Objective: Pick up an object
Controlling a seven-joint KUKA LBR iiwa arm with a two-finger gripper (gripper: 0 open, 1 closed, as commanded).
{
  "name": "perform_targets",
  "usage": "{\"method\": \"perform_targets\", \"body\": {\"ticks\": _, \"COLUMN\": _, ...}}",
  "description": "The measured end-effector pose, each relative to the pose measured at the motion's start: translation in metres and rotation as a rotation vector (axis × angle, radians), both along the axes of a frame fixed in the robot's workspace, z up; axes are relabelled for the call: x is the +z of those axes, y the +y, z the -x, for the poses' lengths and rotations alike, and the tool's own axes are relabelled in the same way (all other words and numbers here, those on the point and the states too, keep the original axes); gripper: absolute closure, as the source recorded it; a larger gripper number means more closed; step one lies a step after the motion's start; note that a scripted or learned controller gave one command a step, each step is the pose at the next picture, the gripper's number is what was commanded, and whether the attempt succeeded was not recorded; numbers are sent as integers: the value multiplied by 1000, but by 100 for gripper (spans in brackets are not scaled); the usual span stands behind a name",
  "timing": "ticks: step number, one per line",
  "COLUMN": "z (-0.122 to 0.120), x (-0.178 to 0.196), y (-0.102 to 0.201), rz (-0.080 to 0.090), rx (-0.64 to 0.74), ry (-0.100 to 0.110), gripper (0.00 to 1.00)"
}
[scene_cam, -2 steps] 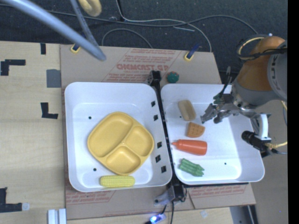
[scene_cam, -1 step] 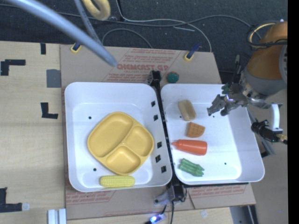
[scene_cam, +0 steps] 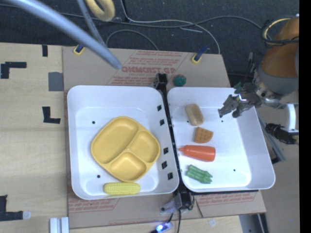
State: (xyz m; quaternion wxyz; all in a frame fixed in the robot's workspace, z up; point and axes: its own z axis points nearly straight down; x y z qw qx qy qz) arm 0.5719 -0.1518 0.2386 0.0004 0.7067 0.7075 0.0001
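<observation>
Left bin (scene_cam: 77, 130) — yellow tray (scene_cam: 125, 147), corn (scene_cam: 121, 188). Right bin (scene_cam: 252, 154) — bread (scene_cam: 194, 114), wedge (scene_cam: 203, 135), carrot (scene_cam: 198, 152), beans (scene_cam: 199, 174). Gripper (scene_cam: 229, 111) spread, holding nothing.

Smooth, slightly glossy white plastic is being shown by both bins (scene_cam: 77, 144), and a matt yellow plastic finish by the divided tray (scene_cam: 125, 147). Brown matt cardboard (scene_cam: 146, 64) is being seen under the bins, laid on a pale wood-grain table (scene_cam: 29, 144). A smooth plastic sheen is being given off by the orange carrot (scene_cam: 198, 152), while a ribbed surface is being shown by the corn cob (scene_cam: 121, 188).
</observation>
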Motion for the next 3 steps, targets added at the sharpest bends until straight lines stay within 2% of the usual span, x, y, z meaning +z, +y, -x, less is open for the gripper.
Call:
{"method": "perform_targets", "body": {"ticks": 2, "z": 7, "x": 12, "y": 111, "rz": -1, "rx": 5, "ry": 2, "gripper": 100}}
{"method": "perform_targets", "body": {"ticks": 3, "z": 20, "x": 0, "y": 165, "rz": -2, "rx": 5, "ry": 4, "gripper": 100}}
